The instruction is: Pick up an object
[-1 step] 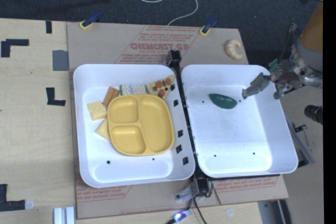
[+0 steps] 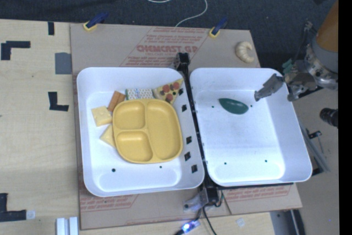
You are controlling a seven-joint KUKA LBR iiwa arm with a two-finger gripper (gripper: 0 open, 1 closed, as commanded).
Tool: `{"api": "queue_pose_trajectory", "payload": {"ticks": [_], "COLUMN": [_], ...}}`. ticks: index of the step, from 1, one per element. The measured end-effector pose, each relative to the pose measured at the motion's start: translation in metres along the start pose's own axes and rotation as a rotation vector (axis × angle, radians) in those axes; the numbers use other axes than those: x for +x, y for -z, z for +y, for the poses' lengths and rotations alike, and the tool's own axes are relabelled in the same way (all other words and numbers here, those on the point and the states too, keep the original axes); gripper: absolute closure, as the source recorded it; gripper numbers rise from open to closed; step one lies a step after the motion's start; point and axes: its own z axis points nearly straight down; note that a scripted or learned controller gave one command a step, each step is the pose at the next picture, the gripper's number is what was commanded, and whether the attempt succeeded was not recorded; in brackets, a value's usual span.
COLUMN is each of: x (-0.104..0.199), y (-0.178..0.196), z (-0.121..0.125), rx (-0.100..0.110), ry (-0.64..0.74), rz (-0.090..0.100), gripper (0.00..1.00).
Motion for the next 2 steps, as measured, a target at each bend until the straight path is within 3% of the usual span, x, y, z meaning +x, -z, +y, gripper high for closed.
{"api": "queue_pose_trajectory", "payload": {"ticks": [2], "x": [-0.003], "y": [-0.108], "z": [0.005], "rx": [0.006], "ry": [0.0], "rz": [0.001], "gripper": [0.0]}}
